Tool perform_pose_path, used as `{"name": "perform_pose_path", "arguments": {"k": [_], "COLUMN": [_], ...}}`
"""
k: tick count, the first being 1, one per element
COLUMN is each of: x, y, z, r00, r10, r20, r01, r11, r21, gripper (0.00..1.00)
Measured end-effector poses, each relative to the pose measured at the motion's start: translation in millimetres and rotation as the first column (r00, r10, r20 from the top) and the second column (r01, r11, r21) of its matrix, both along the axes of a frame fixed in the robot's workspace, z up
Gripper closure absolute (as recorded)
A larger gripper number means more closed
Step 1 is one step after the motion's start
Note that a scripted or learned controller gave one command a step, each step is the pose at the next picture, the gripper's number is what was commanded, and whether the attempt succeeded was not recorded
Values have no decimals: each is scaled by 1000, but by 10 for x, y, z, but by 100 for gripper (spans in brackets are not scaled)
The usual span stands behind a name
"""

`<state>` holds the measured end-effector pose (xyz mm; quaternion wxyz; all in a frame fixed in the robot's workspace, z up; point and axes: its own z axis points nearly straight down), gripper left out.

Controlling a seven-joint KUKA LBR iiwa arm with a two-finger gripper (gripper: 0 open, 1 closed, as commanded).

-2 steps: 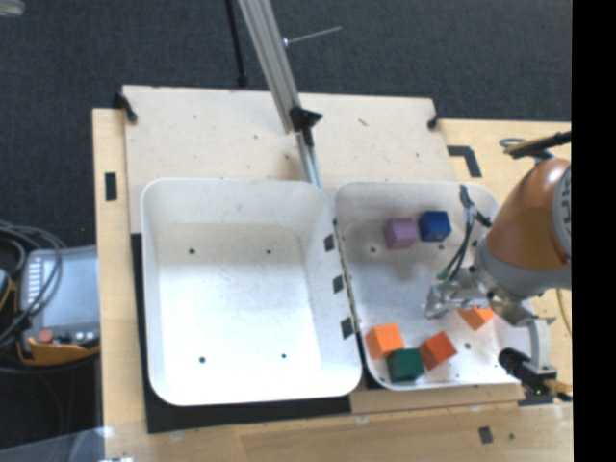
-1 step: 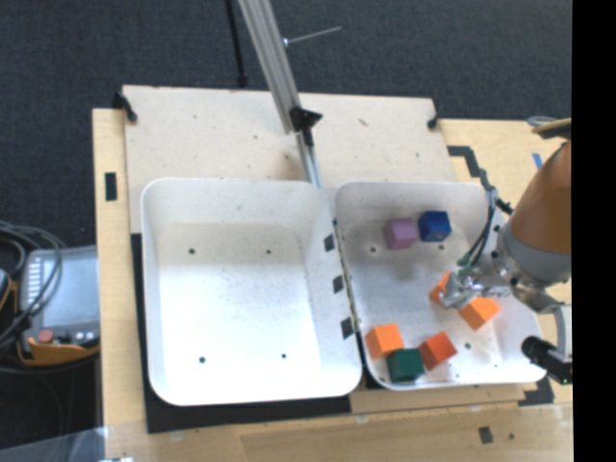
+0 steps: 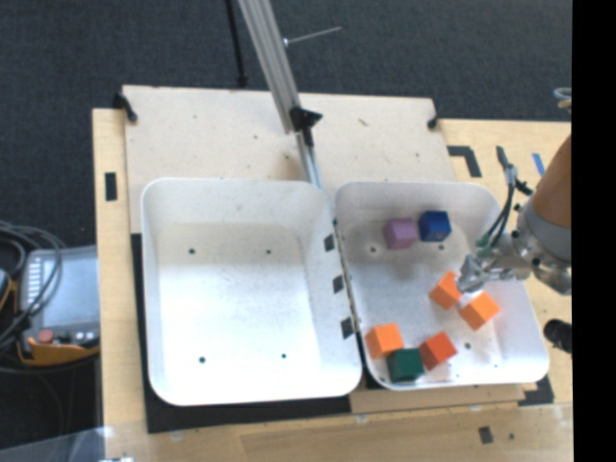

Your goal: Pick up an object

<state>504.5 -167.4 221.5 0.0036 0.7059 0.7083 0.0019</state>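
Left bin (image 3: 241,287) — white, mid-frame. Right bin (image 3: 500,354) — white, holding all blocks. Arm (image 3: 549,215) — grey, entering at right edge. Gripper (image 3: 474,279) — low over two orange blocks (image 3: 445,291) (image 3: 480,310) at right centre; finger state cannot be told. Purple block (image 3: 400,232) touching blue block (image 3: 434,225), upper part. Orange block (image 3: 386,339), green block (image 3: 405,364), red-orange block (image 3: 438,349) — clustered at lower edge.

Dark carpet floor (image 3: 404,37), pale wooden bench (image 3: 221,133), slanted aluminium post (image 3: 274,61), cables and grey device (image 3: 53,296) at left
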Motion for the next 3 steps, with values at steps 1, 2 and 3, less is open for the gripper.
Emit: {"name": "perform_pose_path", "arguments": {"k": [1,2,3], "x": [175,328,540], "y": [608,1119,1631], "z": [55,176,270], "r00": [1000,1000,1000], "r10": [6,5,5], "r20": [-5,-5,-5], "r01": [-6,-5,-5], "r11": [1000,1000,1000], "r21": [4,4,4], "gripper": [100,100,100]}}
